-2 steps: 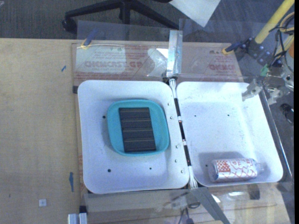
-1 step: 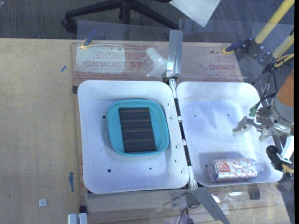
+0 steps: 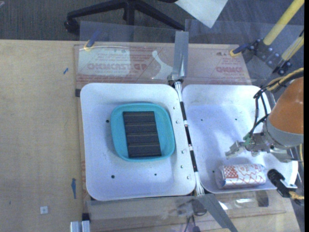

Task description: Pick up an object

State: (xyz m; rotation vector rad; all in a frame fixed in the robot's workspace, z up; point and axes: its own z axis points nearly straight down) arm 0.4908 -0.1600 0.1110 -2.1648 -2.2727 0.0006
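Progress looks slight: nothing is lifted yet. You have the red-and-white patterned cylindrical can [image 3: 243, 175] lying on its side at the near edge of the right white bin [image 3: 212, 115], resting on the bin floor. The two-finger gripper [image 3: 240, 148] hangs just beyond it, on the far side, and its fingers appear spread with nothing between them (the can sits apart from them). In the left white bin [image 3: 96, 129] a teal rounded plastic tray with a dark ribbed insert [image 3: 142, 131] lies untouched. Reaching, closing and raising all remain, by my reading.
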